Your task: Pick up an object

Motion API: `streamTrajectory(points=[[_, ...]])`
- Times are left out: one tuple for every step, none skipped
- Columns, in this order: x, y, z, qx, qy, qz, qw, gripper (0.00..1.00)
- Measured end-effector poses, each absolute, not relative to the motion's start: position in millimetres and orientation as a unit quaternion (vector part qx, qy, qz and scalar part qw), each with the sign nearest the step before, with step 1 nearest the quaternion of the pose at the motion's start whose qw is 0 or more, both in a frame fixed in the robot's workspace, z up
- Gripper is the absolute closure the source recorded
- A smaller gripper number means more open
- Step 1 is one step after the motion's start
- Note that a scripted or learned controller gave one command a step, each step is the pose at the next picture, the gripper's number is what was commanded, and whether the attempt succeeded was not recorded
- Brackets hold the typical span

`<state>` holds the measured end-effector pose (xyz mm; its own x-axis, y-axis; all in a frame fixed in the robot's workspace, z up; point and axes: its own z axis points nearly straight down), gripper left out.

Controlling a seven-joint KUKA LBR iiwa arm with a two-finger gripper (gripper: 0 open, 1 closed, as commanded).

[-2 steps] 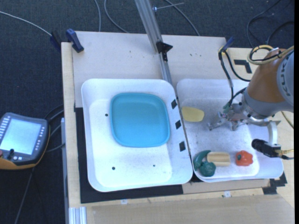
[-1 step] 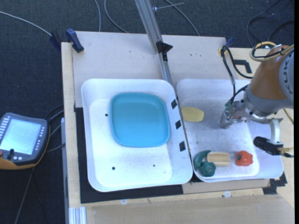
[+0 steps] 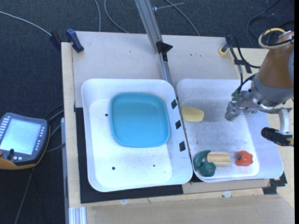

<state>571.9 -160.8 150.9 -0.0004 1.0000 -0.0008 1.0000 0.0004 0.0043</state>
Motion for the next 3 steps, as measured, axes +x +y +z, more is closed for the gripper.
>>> streamTrajectory(points=[[570.5,-153.0,197.3,0.707,0.707,0.0014,0.002,1.0],[576.2,-154.7,241.2,0.707,0.707,0.0014,0.002,1.0],[591.2,-105.6,230.1,0.706,0.709,0.0004,0.0,1.0]])
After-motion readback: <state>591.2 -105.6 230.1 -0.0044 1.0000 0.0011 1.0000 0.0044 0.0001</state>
